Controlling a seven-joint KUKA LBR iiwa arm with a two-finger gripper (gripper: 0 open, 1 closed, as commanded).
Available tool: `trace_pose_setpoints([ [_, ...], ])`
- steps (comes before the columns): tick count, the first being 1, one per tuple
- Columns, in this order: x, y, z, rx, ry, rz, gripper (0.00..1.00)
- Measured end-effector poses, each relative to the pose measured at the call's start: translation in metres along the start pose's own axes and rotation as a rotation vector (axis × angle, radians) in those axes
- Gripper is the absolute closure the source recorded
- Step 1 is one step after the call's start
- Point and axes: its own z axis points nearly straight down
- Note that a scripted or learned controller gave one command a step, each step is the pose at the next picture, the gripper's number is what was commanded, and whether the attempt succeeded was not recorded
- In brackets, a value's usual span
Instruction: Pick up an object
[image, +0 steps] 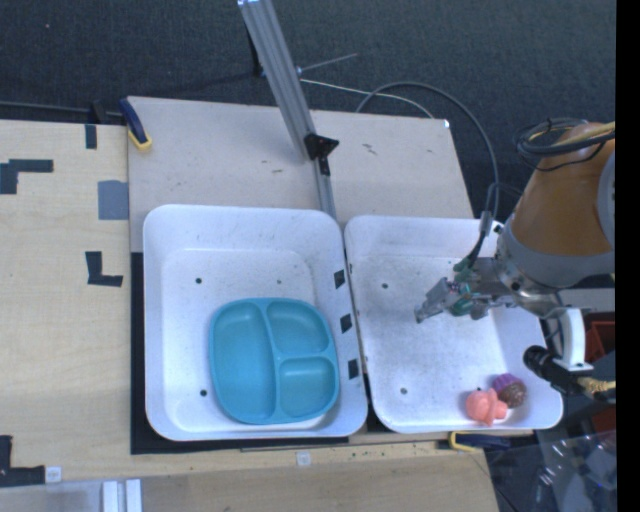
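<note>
Closest to us, at the near right corner of the right bin (400, 240), we see two small objects lying together: a pink toy (485, 406) and, touching it on its far right side, a small purple and brown object (510, 390). We cannot tell what either one is meant to be; both rest on the bin floor, tight against the corner walls.

Farther in, over the middle of that same bin, we find the gripper (428, 308) at the end of the grey arm (560, 255), which comes in from the right with its orange band (565, 200) above the wrist. We see the fingers (436, 300) pointing left and slightly down toward the bin floor, spread a little apart, with nothing between them. The gripper sits well apart from the pink toy and its neighbour, toward the far left of them.

In the left bin (165, 300) we see a blue divided plate (272, 360) with three compartments, lying flat toward the near side.

Beyond the bins, a grey metal rail (285, 75) runs at a slant down to the seam between them, and a thin black cable (440, 100) loops across the bench (220, 150) toward the arm.
</note>
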Motion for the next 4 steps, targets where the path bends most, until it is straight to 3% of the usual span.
trace_pose_setpoints([
  [1,0.000,0.000,0.000,0.000,0.000,0.000,0.00],
  [3,-0.012,0.001,0.118,0.007,0.000,0.002,0.00],
  [4,-0.012,0.001,0.141,0.000,-0.001,0.001,0.00],
])
